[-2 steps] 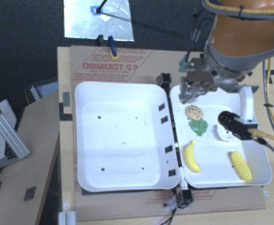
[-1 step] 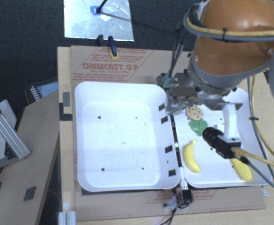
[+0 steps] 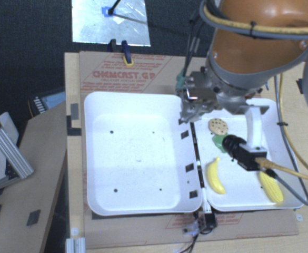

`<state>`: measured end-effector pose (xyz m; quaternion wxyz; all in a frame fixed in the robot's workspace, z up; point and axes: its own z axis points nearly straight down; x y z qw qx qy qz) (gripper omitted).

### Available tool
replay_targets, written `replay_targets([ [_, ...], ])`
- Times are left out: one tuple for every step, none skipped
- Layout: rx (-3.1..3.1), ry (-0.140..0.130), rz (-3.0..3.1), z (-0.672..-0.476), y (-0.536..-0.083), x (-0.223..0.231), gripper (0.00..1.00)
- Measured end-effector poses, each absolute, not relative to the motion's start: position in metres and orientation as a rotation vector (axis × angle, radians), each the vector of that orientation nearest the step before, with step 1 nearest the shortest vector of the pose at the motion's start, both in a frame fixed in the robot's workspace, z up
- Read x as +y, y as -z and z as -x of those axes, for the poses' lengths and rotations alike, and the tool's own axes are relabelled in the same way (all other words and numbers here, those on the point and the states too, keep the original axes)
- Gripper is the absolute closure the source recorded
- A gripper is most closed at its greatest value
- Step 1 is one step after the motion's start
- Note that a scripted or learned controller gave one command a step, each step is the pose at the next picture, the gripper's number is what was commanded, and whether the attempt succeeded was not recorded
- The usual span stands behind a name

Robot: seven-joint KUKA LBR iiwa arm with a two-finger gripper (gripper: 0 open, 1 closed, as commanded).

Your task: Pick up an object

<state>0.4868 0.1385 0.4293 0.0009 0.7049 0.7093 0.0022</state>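
Gripper (image 3: 189, 115) hangs at right bin's (image 3: 240, 191) left wall; jaw state can't be told from here. Nearest targets: cookie (image 3: 217, 125), banana (image 3: 215, 176). Best centre over one, clear of the wall, before descending.

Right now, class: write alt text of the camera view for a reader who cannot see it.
A robot gripper hangs over the seam between the left bin and the right bin, which holds a banana, a corn cob, a biscuit and a green piece.

White, unpatterned: left shallow plastic bin (image 3: 138, 152), right shallow plastic bin (image 3: 239, 194). Yellow: curved toy banana (image 3: 215, 177), ridged toy corn cob (image 3: 271, 187). Tan with dark speckles: round flat biscuit (image 3: 217, 125).
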Motion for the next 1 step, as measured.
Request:
replay_targets([
  [2.232,-0.014,-2.208,-0.4861,-0.4865,0.2083,1.00],
])
